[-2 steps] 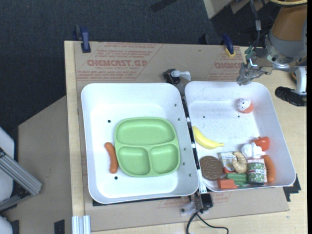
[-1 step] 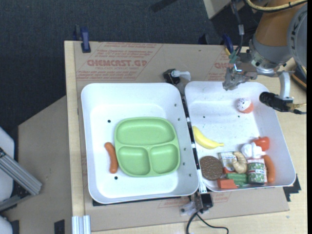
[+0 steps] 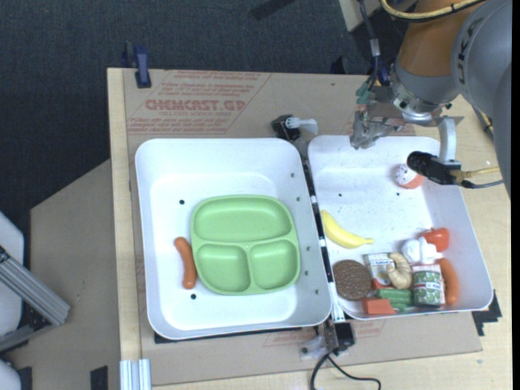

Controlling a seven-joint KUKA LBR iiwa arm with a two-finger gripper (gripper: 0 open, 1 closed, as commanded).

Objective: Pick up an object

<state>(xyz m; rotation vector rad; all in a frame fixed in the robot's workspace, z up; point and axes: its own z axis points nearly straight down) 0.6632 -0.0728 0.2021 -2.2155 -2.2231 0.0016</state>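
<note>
My claw (image 3: 367, 133) hangs at the right bin's (image 3: 479, 254) twelve o'clock, grip state unclear. The banana (image 3: 344, 233) looks light and smooth; I'd grasp mid-body.

even bright overhead light, soft shadows (slightly grainy), mild glare on white bins (image 3: 162, 242)

A tan bench top (image 3: 244, 108) printed with red lettering (image 3: 195, 104) stands on dark blue-grey carpet (image 3: 73, 31), with a blue clamp (image 3: 142, 65) at its far left corner, a ribbed metal rail (image 3: 28, 287) at lower left, and even overhead light.
</note>
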